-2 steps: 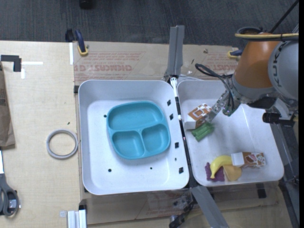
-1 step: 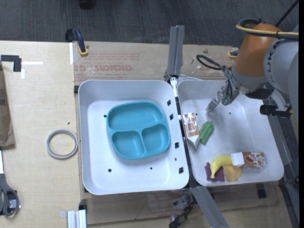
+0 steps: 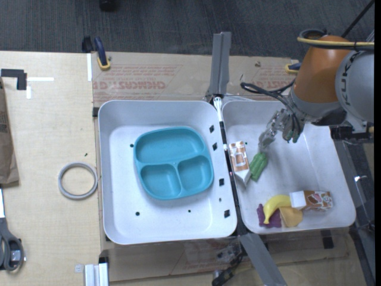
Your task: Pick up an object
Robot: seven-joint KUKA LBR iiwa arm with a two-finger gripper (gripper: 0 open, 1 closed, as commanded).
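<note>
Nearest the camera, along the front wall of the right bin [image 3: 342, 216], a small cluster lies together: a yellow banana [image 3: 275, 206] touching a purple piece [image 3: 262, 214], a tan piece [image 3: 291, 217], and a brown-and-white carton [image 3: 314, 201] just beside them. These sit close to the bin's front lip, so a descent there leaves little room on the near side, and the pieces crowd one another.

Farther in, a green cylinder [image 3: 258, 166] lies tilted near the divider, touching or nearly touching a white-and-orange packet [image 3: 239, 157] that rests against the left wall. The gripper [image 3: 275, 133] hangs just above and behind the cylinder's upper end. Whether its fingers are apart or together I cannot tell; they read as a blur of metal, and nothing is visibly held between them.

The cylinder looks the likeliest target. To do this well, I judge the wrist should turn so the fingers straddle the cylinder across its narrow width, not along its length, and come down at its middle, away from the packet. The right bin's floor to the right of the cylinder is bare, giving the arm free room on that side; the divider wall on the left is the edge to respect.

Across the divider, the left bin [image 3: 113, 177] holds 1 blue plate [image 3: 173, 162] with 3 compartments, well apart from the work.
</note>
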